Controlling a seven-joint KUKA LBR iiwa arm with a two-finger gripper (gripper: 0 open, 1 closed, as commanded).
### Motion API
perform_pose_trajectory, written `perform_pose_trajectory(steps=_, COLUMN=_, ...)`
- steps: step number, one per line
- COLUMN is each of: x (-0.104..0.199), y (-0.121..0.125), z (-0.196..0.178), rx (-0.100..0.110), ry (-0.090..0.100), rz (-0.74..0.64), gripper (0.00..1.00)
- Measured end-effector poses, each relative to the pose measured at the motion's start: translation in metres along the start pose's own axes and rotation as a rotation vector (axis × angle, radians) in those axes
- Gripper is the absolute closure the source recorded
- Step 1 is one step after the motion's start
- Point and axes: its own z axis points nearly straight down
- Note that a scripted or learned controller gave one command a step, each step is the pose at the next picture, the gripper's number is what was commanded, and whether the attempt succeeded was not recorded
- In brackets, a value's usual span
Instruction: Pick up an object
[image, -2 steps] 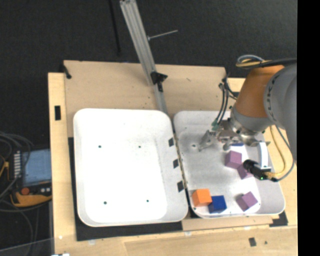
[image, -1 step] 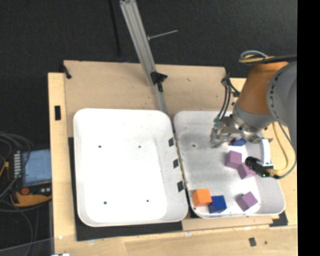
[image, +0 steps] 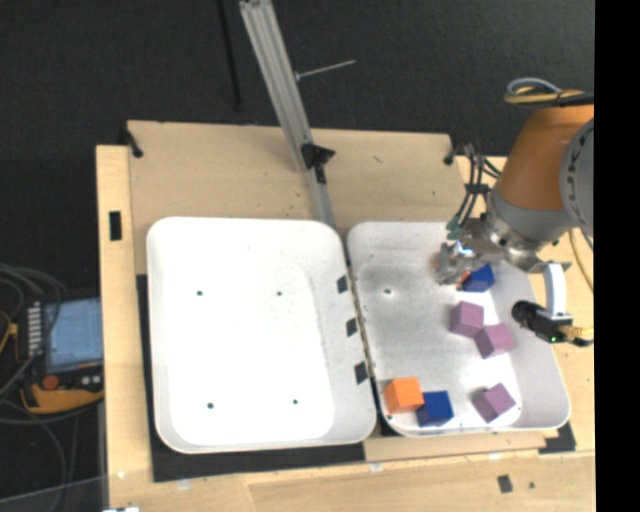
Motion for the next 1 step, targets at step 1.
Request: perform_pose_trajectory(steps=1, x=-0.004, y=-0.0056, z=-0.0475, rx=-0.001, ry=0.0, rz=0.001, gripper=1.0)
